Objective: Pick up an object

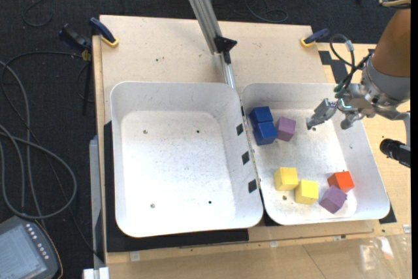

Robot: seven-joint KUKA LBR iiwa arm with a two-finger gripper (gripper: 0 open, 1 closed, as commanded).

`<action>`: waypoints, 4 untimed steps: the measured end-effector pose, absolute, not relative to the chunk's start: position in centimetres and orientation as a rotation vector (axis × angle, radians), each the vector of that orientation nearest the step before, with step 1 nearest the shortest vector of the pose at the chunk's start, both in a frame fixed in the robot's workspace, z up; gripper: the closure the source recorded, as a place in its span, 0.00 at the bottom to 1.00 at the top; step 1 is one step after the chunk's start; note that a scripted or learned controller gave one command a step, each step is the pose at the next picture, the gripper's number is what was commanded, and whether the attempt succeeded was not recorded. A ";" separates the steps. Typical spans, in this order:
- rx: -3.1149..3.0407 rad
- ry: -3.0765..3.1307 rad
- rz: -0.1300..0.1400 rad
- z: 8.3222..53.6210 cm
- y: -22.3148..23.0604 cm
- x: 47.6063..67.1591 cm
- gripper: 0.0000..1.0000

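At the near edge of the right white plastic bin [366, 160], a purple cube [334, 198], an orange-red cube [341, 180] and two yellow cubes [307, 191] [286, 178] lie clustered, none lifted. Further back, a small purple block [285, 129] sits just beside two stacked-looking blue blocks [263, 125] near the divider. The two-finger gripper [320, 115] hovers above the bin's far right part, apart from every block; nothing visible between its tips, opening cannot be told. Left white bin [130, 140] holds no blocks. Judging: approach only, pick not started; choose, descend, grasp, lift remain.
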State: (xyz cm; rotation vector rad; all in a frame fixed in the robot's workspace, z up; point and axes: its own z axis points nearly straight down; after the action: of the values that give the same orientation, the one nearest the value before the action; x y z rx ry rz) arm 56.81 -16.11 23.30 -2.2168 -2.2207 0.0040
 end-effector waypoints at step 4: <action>-2.221 -2.220 0.002 9.4 -16.3 56.8 0.00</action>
State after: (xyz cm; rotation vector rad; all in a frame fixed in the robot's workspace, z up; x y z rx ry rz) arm 56.81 -16.30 9.35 -2.2210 -2.2199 0.0022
